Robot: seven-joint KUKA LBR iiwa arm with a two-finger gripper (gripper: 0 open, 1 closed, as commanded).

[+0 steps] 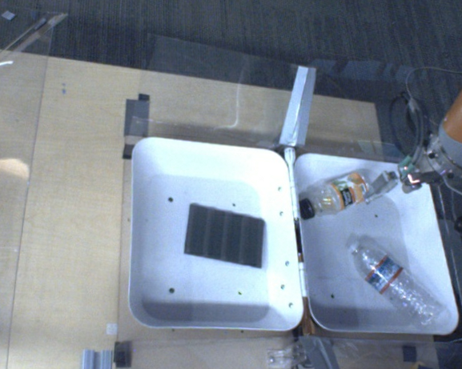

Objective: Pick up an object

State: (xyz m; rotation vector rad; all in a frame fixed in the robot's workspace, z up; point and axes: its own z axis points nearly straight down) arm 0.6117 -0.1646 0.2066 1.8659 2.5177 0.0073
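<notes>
The jaws [399, 177] sit at the far right corner of the right bin [441, 262], low near its rim; whether they are released or clenched cannot be told at this size. They point toward the base of a small bottle [339, 193] with a yellow label and dark cap, which lies on its side with the cap against the wall shared by the two bins. Contact between jaws and bottle cannot be confirmed. This bottle appears to be the likeliest target, judged from the approach line. Nearer the camera, well apart from it, a clear plastic water bottle [391, 282] with a blue-and-red label lies diagonally on the bin floor. The left bin [144, 212] holds a dark ribbed rectangular pad [225, 235], lying flat at its centre. Both bins rest on the pale wooden counter [52, 204].
</notes>
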